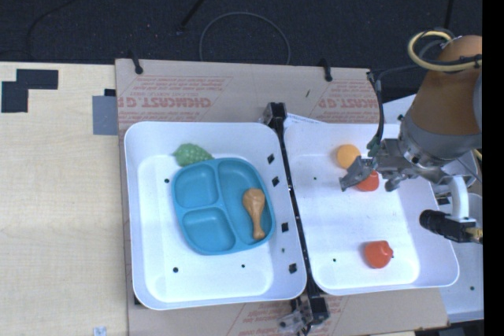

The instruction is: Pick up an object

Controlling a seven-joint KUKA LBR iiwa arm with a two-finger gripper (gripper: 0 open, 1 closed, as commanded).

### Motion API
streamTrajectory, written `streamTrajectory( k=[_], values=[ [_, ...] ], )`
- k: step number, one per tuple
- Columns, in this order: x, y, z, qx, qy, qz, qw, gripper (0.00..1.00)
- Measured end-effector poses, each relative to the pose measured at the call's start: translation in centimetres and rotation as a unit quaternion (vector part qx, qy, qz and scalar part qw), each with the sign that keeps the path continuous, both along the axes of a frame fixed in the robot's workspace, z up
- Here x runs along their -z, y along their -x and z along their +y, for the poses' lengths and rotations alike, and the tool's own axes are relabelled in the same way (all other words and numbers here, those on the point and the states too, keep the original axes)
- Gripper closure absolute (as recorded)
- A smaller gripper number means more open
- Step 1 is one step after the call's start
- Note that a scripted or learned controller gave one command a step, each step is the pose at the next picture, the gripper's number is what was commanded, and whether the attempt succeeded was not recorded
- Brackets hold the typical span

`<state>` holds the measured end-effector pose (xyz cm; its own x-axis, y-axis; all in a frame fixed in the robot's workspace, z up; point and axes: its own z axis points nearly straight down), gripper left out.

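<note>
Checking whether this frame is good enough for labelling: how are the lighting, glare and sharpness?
Camera view: even, soft lighting with faint shadows; the shallow white right bin looks bright but not blown out; the blue compartment plate and orange ball read clearly; the two-finger gripper looks slightly soft; the floor above the bench is dark.

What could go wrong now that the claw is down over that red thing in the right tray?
1. The gripper sits over a red object that lies right beside an orange ball; it might knock the ball away or catch the wrong one.
2. The red object is mostly hidden under the gripper, so a firm grasp isn't certain; it could slip out when the arm lifts.
</note>
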<state>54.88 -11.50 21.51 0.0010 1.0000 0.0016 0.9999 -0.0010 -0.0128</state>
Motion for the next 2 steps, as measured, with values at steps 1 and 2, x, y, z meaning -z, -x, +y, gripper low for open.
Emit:
streamTrajectory(
  k=[1, 2],
  values=[
    [-0.5, -0.2, 0.0, -0.001, 0.0008, -0.006, 1.0, 0.0],
    [3.9, 0.1, 0.3, -0.001, -0.0001, -0.002, 1.0, 0.0]
  ],
)
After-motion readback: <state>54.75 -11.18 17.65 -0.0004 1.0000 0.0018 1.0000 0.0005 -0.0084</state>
